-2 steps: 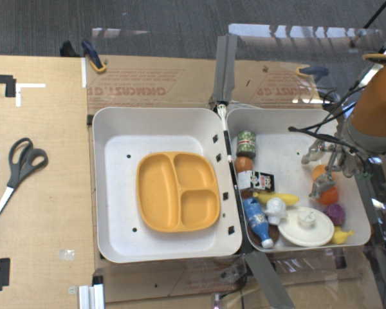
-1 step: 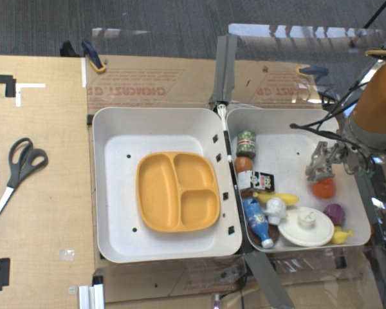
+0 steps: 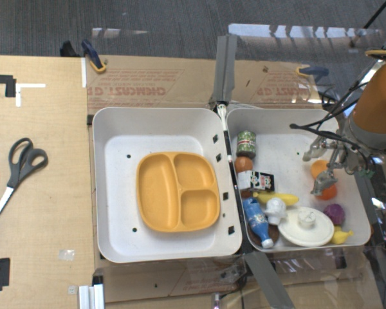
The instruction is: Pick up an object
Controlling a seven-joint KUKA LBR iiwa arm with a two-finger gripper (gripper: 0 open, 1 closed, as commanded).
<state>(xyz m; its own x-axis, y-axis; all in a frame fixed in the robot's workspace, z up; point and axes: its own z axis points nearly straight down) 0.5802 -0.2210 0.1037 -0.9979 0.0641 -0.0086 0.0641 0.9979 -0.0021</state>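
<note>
Nearest you, along the front wall of the right bin (image 3: 367,234), a white lid (image 3: 306,227) lies flat with a yellow piece (image 3: 341,236) poking out at its right edge, a blue bottle (image 3: 257,220) slanting along its left side and a purple ball (image 3: 334,213) just behind it. From the fingers, all of these sit toward you and lower in the bin. Go back a little and you meet the gripper (image 3: 326,170) itself, hanging in the right half of that bin with its metal fingers (image 3: 323,183) pointing down; you can see a narrow gap between them, so take them as slightly spread with nothing pinched. The orange fruit (image 3: 321,170) is the likeliest thing to take: it lies directly at the fingertips, touching or nearly so, partly hidden behind them, and being round it gives you no long axis to line up with. A straight descent looks enough, though whether the fingers straddle it or sit beside it cannot be told. Left of the fingers lie a yellow banana (image 3: 278,199), a small dark carton (image 3: 262,181) and a green-capped jar (image 3: 246,143). Far left, the other bin (image 3: 112,172) holds a yellow divided plate (image 3: 177,190).
</note>
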